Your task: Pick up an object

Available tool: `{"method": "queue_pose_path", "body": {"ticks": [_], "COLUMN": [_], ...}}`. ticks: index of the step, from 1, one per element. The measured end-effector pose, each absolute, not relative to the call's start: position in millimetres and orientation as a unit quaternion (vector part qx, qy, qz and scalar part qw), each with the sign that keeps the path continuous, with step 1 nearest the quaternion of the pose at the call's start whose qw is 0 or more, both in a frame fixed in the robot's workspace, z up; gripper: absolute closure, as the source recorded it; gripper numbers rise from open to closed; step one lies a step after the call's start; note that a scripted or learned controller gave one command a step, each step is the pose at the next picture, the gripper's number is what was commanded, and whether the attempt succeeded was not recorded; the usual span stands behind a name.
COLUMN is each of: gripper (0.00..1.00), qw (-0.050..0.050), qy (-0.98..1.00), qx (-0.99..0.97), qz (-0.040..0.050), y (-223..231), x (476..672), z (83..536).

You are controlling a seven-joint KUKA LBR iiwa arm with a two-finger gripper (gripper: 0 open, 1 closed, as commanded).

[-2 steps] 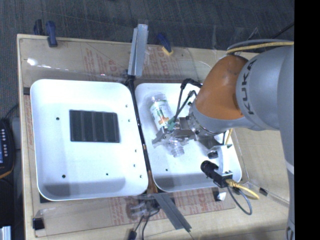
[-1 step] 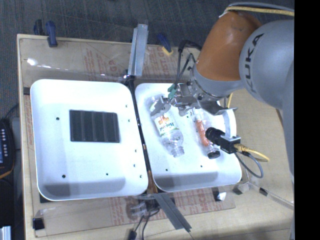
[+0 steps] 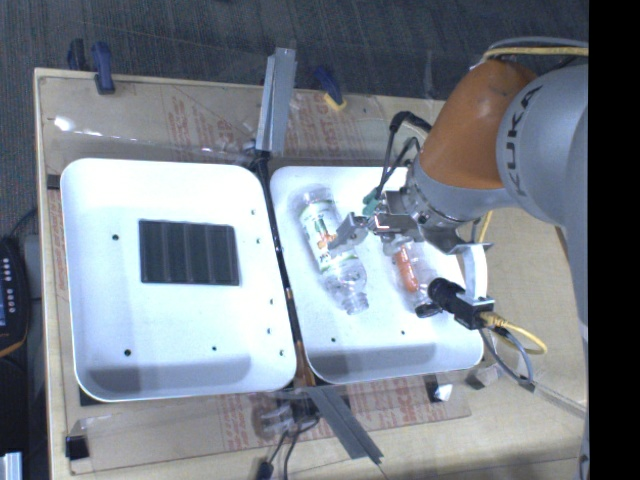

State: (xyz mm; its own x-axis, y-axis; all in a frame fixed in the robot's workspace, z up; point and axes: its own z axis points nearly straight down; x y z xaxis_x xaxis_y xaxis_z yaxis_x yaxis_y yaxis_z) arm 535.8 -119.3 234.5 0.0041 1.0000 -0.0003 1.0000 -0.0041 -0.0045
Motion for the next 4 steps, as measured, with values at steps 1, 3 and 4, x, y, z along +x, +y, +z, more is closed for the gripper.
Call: {"method": "queue_pose_path", "body": {"ticks": [1, 3, 4], "gripper": [0.00, 0.00, 0.00], "qw": [0.000, 0.002, 0.000], "qy": [-0.696, -0.752, -0.673], "qx": [-0.718, -0.659, -0.739], "qz": [0.0005, 0.0009, 0.0006], "y": [-157, -151, -158], "x": [548.3, 560.5, 550.2], "z": [92, 91, 185]}}
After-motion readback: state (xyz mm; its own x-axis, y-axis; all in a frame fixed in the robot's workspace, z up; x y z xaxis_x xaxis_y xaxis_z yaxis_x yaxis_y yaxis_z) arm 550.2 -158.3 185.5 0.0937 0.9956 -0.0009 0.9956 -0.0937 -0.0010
